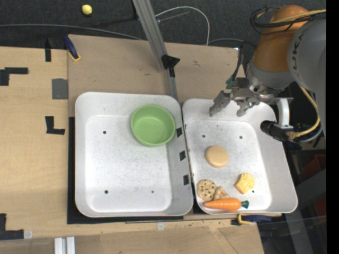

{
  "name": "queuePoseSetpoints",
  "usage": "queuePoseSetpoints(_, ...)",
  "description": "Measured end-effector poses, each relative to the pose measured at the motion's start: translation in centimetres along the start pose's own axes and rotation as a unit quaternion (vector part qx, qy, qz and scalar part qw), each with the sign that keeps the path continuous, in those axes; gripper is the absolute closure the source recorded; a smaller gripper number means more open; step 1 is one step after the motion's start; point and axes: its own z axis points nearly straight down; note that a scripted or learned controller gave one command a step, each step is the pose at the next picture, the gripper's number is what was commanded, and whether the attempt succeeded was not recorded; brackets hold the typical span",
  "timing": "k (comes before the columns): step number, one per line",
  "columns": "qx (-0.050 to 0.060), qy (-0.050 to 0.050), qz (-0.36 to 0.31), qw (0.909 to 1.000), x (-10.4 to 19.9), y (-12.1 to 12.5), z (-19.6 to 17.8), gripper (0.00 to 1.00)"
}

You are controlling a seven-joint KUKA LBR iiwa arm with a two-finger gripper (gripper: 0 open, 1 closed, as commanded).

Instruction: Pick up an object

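Hanging over the top edge of the right bin [275, 194], the pincer [231, 108] has its two dark fingers spread apart with nothing between them, at the end of the grey arm [312, 41] with its orange band [275, 41].

The bench [32, 142] is a pale wood board with black tape marks at its left side and a blue clamp [71, 47] at the upper left. Behind it lies dark carpet with a small yellow ball [87, 9] on it and thin cables running across. A grey metal pole [151, 28] slants down from the top to the gap between the bins.

The left bin [95, 194] holds a green bowl [153, 124], upright, near its upper right corner.

The right bin holds four things, all well apart from the pincer. A round tan bun [216, 156] sits near the middle. Below it, at the lower left, lies a brown cookie [206, 188] with dark spots. Just beside the cookie, along the bottom wall, lies a carrot [224, 205]; its long axis runs left to right, nearly level, with the pointed tip to the left and the green stub to the right. Above the carrot's right end is a yellow chunk [244, 183] that looks like cheese, slightly tilted.
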Motion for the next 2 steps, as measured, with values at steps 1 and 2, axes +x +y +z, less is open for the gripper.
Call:
queuePoseSetpoints(1, 0.002, 0.0, 0.0, 1.0, -0.1, 0.1, 6.5, 0.0)
queuePoseSetpoints(2, 0.002, 0.0, 0.0, 1.0, -0.8, -0.4, 12.6, 0.0)
